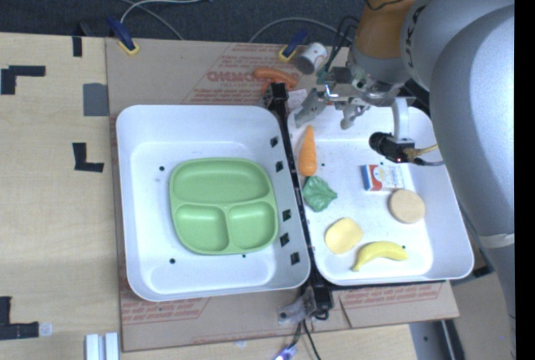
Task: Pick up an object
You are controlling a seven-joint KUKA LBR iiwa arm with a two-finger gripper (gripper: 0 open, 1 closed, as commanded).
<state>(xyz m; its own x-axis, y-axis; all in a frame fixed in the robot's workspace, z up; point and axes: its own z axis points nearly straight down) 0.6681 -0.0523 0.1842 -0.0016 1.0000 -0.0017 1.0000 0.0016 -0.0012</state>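
while the hand hovers over the right bin's far edge, fingers apart and unladen, a carrot lies just below it.

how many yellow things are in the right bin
2. The banana lies near the front edge of the right bin; a pale yellow, lemon-like piece sits just behind and to its left. The arm may be hiding others at the back.
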